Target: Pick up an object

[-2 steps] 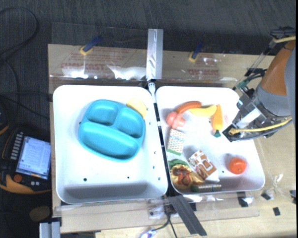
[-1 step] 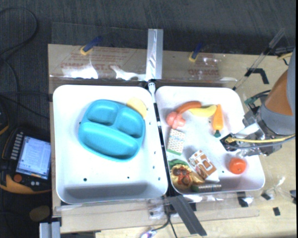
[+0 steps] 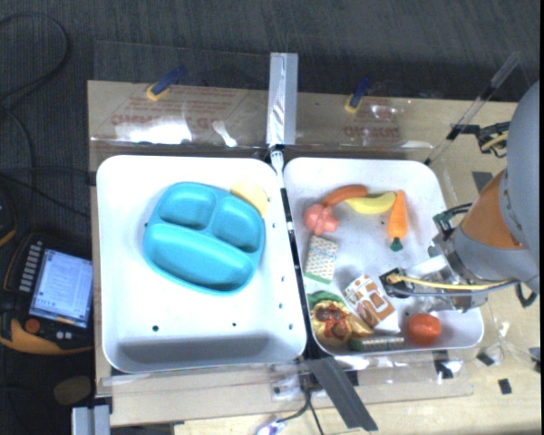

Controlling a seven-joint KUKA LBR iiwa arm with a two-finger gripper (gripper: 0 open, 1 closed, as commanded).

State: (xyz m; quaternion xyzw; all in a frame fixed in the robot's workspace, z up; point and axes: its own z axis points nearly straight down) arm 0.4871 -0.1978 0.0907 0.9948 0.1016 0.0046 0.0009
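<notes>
End effector [image 3: 392,282]: we find it low in the right bin [image 3: 435,188], reaching in from the right, its tip beside a small orange-and-white carton [image 3: 369,300]. We cannot tell from this angle how it is set, nor whether it grips anything.

Arm [image 3: 517,216]: grey, with the orange band above the wrist, over the right bin's right rim.

Right bin, contents, nearest first:
- Orange-and-white carton, just left of and below the tip, lying tilted, long axis running upper left to lower right.
- Red tomato [image 3: 423,328], near the front rim, below the end effector.
- Dark patterned packet [image 3: 331,318], front left corner.
- Chequered packet [image 3: 322,256], left side, long axis roughly front to back.
- Carrot [image 3: 397,217], long axis near vertical in the view, green end toward the front.
- Banana [image 3: 372,203], lying crosswise near the back, just left of the carrot's top.
- Orange-red curved item [image 3: 342,194] and pink item [image 3: 318,217], back left.

Left bin [image 3: 118,333]: we log a blue divided plate [image 3: 204,234] and a yellow piece [image 3: 249,194] at its far right edge.

Table [image 3: 118,107]: carries both bins side by side.
</notes>
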